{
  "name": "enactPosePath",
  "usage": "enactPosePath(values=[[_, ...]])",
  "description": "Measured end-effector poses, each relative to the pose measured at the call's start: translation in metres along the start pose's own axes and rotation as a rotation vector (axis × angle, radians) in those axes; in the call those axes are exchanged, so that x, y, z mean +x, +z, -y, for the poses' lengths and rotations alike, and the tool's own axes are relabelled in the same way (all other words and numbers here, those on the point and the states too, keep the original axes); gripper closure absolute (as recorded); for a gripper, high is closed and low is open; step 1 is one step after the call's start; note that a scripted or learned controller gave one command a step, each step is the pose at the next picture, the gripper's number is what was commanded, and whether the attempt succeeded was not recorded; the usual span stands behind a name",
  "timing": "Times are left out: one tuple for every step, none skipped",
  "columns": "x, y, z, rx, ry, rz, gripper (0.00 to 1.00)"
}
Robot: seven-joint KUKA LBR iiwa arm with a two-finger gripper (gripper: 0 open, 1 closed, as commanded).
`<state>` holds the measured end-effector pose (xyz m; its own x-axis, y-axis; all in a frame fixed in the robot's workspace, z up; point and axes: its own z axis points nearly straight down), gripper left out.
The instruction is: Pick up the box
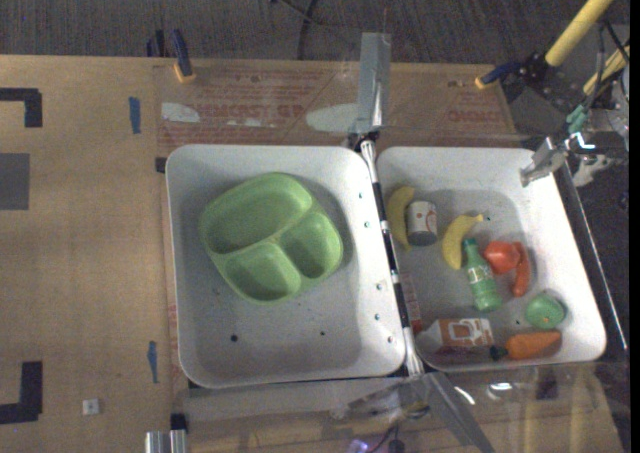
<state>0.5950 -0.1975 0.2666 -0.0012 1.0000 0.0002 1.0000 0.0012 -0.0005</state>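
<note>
On the tabletop (80, 241), the box (463, 333) lies at the right bin's (575, 241) lower edge, ungrasped; the pincer (548, 156), its state unreadable, waits at upper right, so the approach seems pending.

- Lighting is dim and even, with a faint purplish cast.
- The white bins (190, 271) look greyish.
- Soft shadows pool inside the green divided plate (270, 237).
- Bright glare streaks the clear sheet at 6 o'clock.
- Overall focus is slightly soft and grainy.
</note>
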Motion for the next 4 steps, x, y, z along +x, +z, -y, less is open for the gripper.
enactPosePath(values=[[-0.016, 0.163, 0.045, 0.001, 0.195, -0.012, 0.00], [-0.014, 0.137, -0.006, -0.002, 0.537, 0.000, 0.00], [-0.007, -0.037, 0.067, 0.000, 0.634, 0.001, 0.00], [-0.006, -0.047, 0.066, -0.001, 0.629, 0.003, 1.00]])
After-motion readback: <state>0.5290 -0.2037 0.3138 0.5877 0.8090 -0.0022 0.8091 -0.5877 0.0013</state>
